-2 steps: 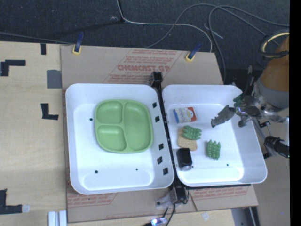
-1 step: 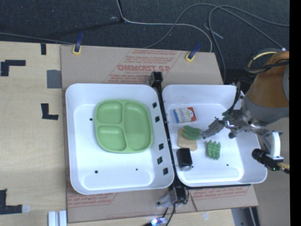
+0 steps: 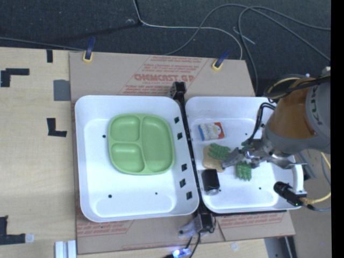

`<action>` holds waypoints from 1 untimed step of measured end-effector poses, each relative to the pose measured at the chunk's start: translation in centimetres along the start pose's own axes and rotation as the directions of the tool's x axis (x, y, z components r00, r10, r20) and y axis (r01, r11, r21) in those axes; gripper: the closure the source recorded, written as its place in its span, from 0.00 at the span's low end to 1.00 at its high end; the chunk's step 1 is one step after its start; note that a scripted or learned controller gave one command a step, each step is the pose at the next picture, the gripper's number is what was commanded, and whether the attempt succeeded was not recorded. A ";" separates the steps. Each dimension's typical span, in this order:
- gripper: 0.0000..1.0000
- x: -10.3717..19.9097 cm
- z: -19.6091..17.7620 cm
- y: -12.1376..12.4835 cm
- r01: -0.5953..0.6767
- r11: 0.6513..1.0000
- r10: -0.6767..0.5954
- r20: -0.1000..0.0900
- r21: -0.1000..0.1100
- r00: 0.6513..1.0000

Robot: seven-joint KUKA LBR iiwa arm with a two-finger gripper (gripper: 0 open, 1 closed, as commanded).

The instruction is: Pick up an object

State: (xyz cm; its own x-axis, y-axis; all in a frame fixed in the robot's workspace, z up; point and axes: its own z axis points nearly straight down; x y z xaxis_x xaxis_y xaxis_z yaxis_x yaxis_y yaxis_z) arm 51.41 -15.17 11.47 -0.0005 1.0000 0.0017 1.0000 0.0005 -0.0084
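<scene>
Several small objects lie in the right bin (image 3: 226, 200): a white packet with blue and red print (image 3: 209, 130) near the far left, a tan flat piece (image 3: 210, 160) carrying a green knobbly toy (image 3: 217, 151), a second green knobbly toy (image 3: 244, 171) just right of centre, and a black block (image 3: 210, 180) at the near left, close to the bin wall. The gripper (image 3: 240, 159) sits low over the bin centre, between the two green toys. Its fingers are spread apart, one pointing left toward the tan piece and the other ending just above the second green toy. No object is seen between them. The grey arm with its orange band (image 3: 293, 117) enters from the right, above the bin's right wall. The left bin (image 3: 91, 160) holds a light-green divided plate (image 3: 141, 143) with three compartments, lying flat near the middle. Both bins rest on a printed cardboard sheet (image 3: 161, 71) held at its far edge by two clamps.
</scene>
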 end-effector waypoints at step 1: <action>0.00 -0.3 2.6 0.3 -0.002 1.000 0.002 0.009 -0.017 1.000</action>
State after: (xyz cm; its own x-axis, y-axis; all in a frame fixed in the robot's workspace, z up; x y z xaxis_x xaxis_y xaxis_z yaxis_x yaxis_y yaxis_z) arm 51.66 -15.47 8.84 0.0015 1.0000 -0.0074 1.0000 -0.0015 0.0086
